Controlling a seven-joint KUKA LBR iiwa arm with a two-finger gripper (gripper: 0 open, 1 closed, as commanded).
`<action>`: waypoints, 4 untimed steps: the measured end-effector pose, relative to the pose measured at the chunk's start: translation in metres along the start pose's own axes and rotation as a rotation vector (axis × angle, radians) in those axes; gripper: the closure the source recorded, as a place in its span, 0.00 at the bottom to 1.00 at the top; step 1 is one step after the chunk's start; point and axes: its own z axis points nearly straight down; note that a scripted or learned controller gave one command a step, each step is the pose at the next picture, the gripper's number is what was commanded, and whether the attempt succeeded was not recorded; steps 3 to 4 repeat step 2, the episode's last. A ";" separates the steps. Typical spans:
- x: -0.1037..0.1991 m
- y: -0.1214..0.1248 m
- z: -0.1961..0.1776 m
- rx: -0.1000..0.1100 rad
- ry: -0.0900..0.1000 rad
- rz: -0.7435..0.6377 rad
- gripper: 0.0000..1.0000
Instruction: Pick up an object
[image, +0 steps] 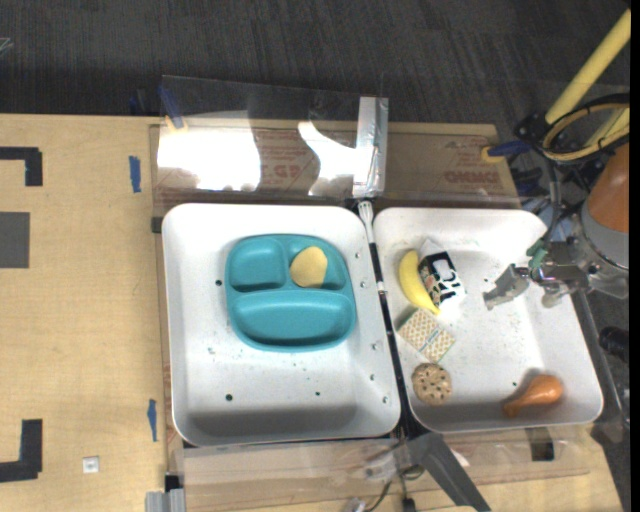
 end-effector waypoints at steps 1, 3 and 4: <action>0.032 0.043 0.093 0.007 0.001 0.109 0.00; 0.046 0.106 0.139 -0.008 -0.003 -0.061 0.00; 0.046 0.106 0.139 -0.008 -0.003 -0.061 0.00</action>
